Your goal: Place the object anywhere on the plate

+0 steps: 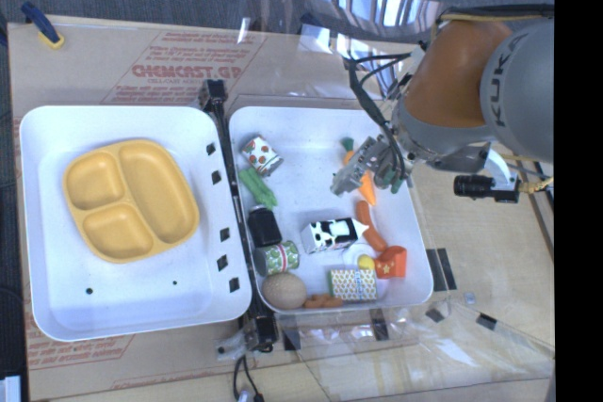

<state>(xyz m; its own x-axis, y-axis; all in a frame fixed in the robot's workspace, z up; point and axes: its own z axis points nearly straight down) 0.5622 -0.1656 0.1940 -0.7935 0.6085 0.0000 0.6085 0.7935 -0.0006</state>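
Note:
The yellow three-compartment plate (130,198) lies in the left bin (57,297) with nothing on it. My gripper (369,167) hangs low over the upper right part of the right bin (301,122), just above an orange carrot-like piece (366,191). Dark cables and the wrist hide the gripper's tips, and I see nothing clearly held. A small orange and green piece (347,146) lies just left of the gripper.
The right bin holds several toys: a patterned can (261,154), a green vegetable (259,187), a black block (264,226), a green can (281,256), a cow-patterned box (333,235), a tan egg (284,290), a checkered box (353,283) and a red piece (391,263).

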